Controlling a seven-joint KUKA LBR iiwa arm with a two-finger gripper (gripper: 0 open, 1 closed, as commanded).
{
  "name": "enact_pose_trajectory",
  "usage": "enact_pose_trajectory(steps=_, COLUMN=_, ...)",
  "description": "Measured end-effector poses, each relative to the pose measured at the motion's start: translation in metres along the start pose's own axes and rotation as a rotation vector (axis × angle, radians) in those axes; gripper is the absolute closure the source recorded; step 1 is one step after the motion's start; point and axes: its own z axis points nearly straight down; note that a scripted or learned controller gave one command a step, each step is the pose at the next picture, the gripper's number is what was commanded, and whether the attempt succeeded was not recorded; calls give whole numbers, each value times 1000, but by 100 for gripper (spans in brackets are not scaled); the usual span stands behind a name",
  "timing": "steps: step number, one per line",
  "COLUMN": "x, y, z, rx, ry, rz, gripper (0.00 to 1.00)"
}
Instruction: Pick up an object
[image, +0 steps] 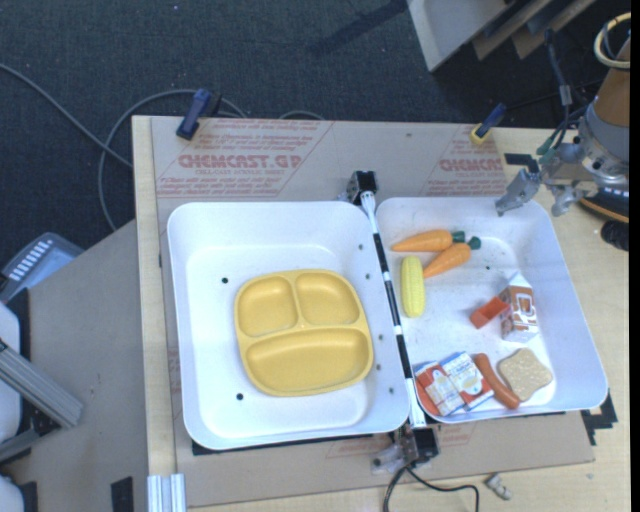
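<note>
Pick not yet made: tool spread and empty above the right bin's far edge.

Your candidate objects all lie in the right bin (560, 250): two carrots (435, 248) at its far side, a corn cob (411, 286) beside the divider, a small carton (519, 309) mid-bin, a sausage (497, 380), a toast slice (525, 373) and a packet (450, 383) at the near edge. The tool (542, 192) hangs over the far right corner, fingers apart, nothing between them, apart from every object. The left bin (200, 300) holds a yellow tray (303, 331). Judge the task as barely begun: descent, closure and lift all remain.
</note>
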Motion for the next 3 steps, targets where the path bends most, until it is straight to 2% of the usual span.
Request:
enact_pose_trajectory(steps=1, x=46, y=-11, z=107, rx=5, ry=2, rz=-1, gripper=0)
enact_pose_trajectory(steps=2, x=87, y=-47, z=117, rx=2, ry=1, rz=-1, gripper=0)
enact_pose_trajectory(steps=3, x=86, y=-47, z=106, rx=-1, ry=0, rz=0, gripper=100)
